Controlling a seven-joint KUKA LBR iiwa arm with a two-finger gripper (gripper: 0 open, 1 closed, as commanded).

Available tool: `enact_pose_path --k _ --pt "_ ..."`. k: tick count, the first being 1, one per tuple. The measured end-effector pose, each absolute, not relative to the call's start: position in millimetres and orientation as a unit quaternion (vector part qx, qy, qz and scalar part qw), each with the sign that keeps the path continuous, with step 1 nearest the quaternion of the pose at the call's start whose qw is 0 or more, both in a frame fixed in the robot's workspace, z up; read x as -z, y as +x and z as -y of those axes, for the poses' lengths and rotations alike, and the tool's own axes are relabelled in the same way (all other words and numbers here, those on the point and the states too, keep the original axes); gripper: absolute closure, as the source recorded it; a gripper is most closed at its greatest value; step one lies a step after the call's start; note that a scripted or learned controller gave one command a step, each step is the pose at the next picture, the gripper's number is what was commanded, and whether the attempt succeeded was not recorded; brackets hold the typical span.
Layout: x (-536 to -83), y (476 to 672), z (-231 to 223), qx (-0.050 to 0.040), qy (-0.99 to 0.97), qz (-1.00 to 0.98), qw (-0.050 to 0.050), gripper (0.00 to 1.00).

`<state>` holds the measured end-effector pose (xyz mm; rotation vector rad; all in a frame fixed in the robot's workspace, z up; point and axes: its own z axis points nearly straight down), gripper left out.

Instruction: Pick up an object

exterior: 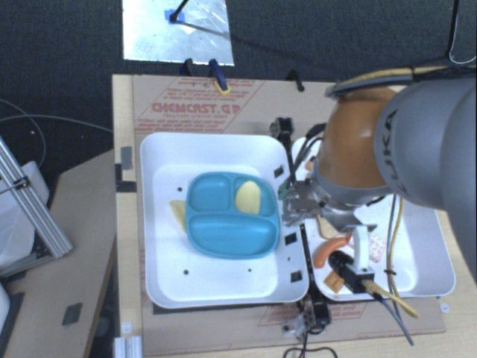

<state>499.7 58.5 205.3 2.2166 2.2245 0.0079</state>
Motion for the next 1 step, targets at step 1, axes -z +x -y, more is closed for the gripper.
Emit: enact_pose_path --k 1 --pt "-253.3 503.6 26.0 -0.0014 0.709 -0.705 0.004 1.0"
